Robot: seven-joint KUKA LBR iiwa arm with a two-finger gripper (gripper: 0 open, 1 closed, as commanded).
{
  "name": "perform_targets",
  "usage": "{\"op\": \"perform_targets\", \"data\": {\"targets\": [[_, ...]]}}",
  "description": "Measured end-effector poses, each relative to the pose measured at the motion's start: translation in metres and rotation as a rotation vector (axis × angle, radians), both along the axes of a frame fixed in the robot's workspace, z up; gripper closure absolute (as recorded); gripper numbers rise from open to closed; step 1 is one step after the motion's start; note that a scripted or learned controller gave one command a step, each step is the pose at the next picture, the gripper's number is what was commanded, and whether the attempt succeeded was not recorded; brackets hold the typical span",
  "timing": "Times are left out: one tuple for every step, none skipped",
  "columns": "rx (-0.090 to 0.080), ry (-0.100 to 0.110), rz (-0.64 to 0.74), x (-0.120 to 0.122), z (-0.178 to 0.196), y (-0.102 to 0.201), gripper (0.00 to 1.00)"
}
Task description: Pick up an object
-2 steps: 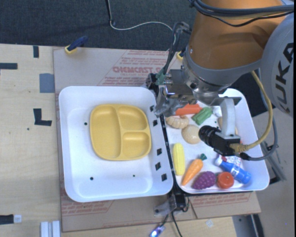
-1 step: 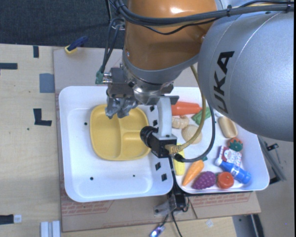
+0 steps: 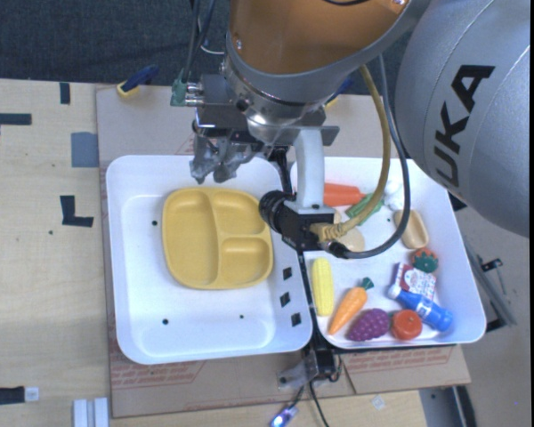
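Camera view puts the arm (image 3: 338,25) over the far edge of the two bins, its grey and orange body covering much of the upper frame. From where I sit, the gripper (image 3: 218,163) hangs over the back rim of the left bin (image 3: 133,327), just beyond the yellow divided plate (image 3: 218,237) that lies in that bin. I cannot tell whether the jaws are open or closed; the dark metal at the tip is a tangle from this angle, and I see nothing caught in it.

Everything I could pick lies at rest. The right bin (image 3: 467,323) holds the toy food: a corn cob (image 3: 321,285) near the dividing wall, a small carrot (image 3: 349,305) beside it, purple grapes (image 3: 369,326), a red round piece (image 3: 407,325), a blue bottle (image 3: 427,310), a red and white packet (image 3: 414,283), a strawberry (image 3: 424,261), a tan piece (image 3: 414,229) at the right side, and an orange carrot-like piece (image 3: 343,194) partly hidden behind the white post and cables. A black fitting with a yellow-green cable (image 3: 374,203) hangs across the middle wall.

My judgement is that the pick is not yet made: no object is lifted, and the gripper is well apart from the toy cluster. The plate is the nearest thing to it. What is left is the whole job: choose a target, come down on it, close, and lift it off the bin.
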State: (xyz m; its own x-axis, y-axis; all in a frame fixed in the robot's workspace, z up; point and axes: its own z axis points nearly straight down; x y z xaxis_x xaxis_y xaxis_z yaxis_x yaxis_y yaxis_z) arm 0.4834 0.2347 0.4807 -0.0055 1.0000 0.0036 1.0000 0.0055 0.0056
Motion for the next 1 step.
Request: {"op": "perform_targets", "data": {"targets": [[-0.007,0.012,-0.004,0.0024,-0.0590,-0.0016,1.00]]}}
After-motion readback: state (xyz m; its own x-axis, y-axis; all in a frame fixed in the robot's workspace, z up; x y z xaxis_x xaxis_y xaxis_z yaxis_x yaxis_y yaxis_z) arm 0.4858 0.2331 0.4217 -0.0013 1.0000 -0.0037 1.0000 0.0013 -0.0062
